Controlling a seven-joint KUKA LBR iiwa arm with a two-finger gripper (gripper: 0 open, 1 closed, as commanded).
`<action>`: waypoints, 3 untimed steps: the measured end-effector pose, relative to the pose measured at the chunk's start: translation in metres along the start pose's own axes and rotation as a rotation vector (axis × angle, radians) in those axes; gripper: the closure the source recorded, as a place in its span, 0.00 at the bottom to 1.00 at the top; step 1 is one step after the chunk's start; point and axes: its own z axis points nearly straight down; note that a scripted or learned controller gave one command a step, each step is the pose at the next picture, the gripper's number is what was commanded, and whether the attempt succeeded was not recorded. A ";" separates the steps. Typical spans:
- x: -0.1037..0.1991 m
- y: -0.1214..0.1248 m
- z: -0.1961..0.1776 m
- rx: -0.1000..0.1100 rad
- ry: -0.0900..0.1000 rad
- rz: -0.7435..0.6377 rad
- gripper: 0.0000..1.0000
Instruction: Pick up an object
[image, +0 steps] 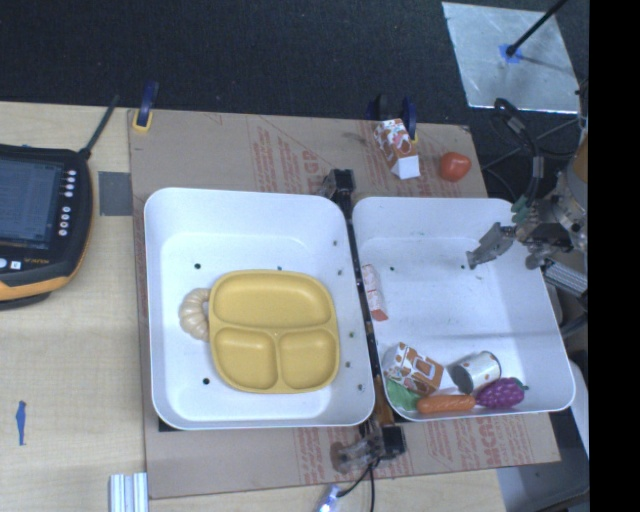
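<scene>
Over the right bin (450, 300), near its far right rim, the gripper (487, 247) hangs with nothing in it; can't tell whether it's spread or closed. Targets are well away in the near corner: carton (413, 369), can (476, 370), carrot (446, 404), grapes (502, 393), all touching. Risk: in that cluster, a descent could hit two items or nudge them away.

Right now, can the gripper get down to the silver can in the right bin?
Probably yes. The gripper sits at the right bin's far side, over bare floor. The silver can lies uncovered, though purple grapes crowd it.
</scene>
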 end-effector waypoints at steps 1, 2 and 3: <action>-0.043 -0.080 0.055 0.001 -0.001 0.001 0.00; 0.043 -0.032 0.051 -0.001 0.000 -0.004 0.00; -0.033 -0.039 0.026 -0.001 -0.001 0.002 0.00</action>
